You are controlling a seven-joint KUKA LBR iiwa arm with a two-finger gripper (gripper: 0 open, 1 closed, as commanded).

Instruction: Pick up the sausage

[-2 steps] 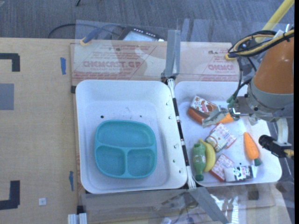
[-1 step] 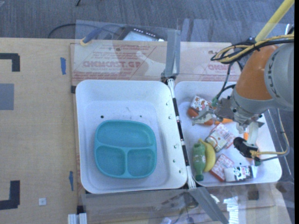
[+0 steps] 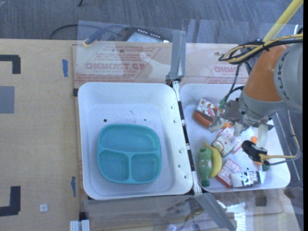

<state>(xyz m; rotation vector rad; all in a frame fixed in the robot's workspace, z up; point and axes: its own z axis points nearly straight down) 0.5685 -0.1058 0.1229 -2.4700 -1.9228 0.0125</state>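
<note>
On the worktop (image 3: 38, 143) two white bins sit side by side: the left bin (image 3: 91, 100) carries a teal divided plate (image 3: 129, 153), and the right bin (image 3: 281, 174) is crowded with small items under the grey-and-orange arm (image 3: 269, 81). Among them lie a green bottle (image 3: 205, 165) touching a banana (image 3: 216, 160), and cartons near the front wall. Whether the hand (image 3: 234, 122) is open or closed cannot be told; it hangs just beside the sausage (image 3: 202, 119), which lies near the right bin's left wall.
</note>
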